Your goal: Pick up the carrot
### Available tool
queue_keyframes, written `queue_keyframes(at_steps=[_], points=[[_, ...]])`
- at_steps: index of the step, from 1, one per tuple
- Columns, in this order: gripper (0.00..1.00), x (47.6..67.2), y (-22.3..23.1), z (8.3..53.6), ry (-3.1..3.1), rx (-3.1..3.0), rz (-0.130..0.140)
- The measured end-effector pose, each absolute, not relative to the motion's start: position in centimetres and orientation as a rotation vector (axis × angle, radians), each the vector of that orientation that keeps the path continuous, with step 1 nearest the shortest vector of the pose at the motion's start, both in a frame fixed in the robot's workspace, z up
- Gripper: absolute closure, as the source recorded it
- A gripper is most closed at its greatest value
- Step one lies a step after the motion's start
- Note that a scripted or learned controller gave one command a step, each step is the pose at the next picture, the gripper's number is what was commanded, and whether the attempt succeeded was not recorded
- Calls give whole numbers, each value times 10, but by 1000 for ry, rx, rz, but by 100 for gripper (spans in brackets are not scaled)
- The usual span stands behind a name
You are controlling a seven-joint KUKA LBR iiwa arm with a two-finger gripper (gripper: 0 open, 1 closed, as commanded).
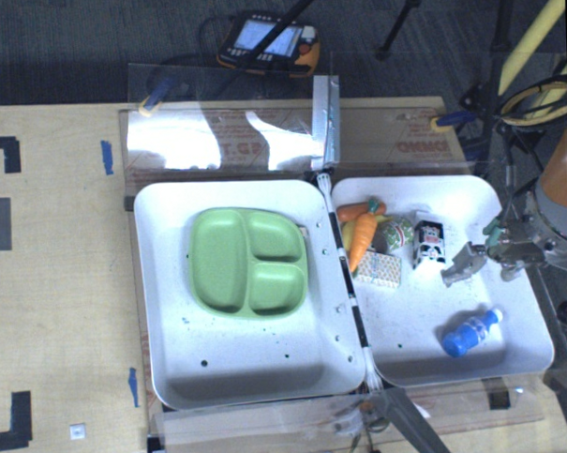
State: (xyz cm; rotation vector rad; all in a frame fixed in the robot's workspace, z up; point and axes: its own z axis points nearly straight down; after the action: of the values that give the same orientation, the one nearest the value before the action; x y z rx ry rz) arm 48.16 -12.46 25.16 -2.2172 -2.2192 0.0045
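The orange carrot [361, 238] lies in the right bin [523, 351] at its upper left, close to the wall shared with the left bin, with its green top pointing up-right. My gripper [482, 269] hangs over the right side of that bin, well to the right of the carrot and apart from it. Its fingers are spread and hold nothing.
Around the carrot lie a second small orange piece [352, 211], a round green and red toy [394, 233], a patterned square packet [380, 268] and a black and white carton [429, 243]. A blue bottle [470, 332] lies at the lower right. A green divided plate [247, 260] sits in the left bin [165, 301].
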Motion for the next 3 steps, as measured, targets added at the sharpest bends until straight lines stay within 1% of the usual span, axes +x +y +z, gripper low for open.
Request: queue_keyframes(at_steps=[1,2,3], points=[[0,541,-72,187,-1883,-2510,6],[0,586,-94,133,-1923,-2482,5],[0,635,-124,208,-1970,-2445,5]])
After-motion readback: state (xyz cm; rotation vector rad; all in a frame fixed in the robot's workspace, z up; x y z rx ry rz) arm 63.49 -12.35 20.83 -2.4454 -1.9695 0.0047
